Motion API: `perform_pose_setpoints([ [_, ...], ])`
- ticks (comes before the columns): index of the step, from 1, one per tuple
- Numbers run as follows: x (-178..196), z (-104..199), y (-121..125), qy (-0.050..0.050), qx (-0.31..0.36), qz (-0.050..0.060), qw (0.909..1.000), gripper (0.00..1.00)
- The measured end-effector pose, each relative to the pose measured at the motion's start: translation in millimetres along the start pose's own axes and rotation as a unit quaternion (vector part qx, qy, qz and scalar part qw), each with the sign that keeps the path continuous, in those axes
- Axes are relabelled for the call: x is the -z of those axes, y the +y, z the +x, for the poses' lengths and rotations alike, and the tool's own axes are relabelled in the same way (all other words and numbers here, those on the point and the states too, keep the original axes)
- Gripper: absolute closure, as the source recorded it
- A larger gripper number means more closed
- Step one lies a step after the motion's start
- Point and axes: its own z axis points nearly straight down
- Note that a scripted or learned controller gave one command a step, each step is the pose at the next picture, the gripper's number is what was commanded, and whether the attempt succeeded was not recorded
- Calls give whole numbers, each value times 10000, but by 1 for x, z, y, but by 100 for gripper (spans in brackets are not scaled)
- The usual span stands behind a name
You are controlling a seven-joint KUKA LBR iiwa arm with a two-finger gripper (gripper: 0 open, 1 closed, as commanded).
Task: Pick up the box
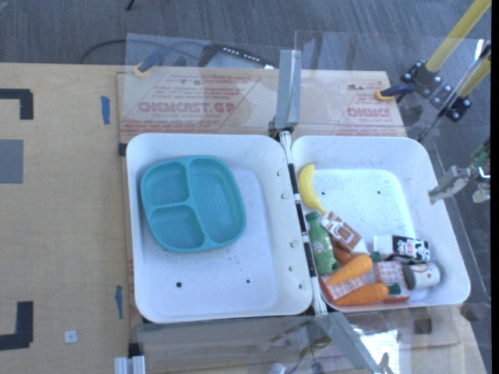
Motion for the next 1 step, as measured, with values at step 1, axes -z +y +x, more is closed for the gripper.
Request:
perform_pose_setpoints([
  [1,-124,2,87,-3,-475,-1,9989,0],
])
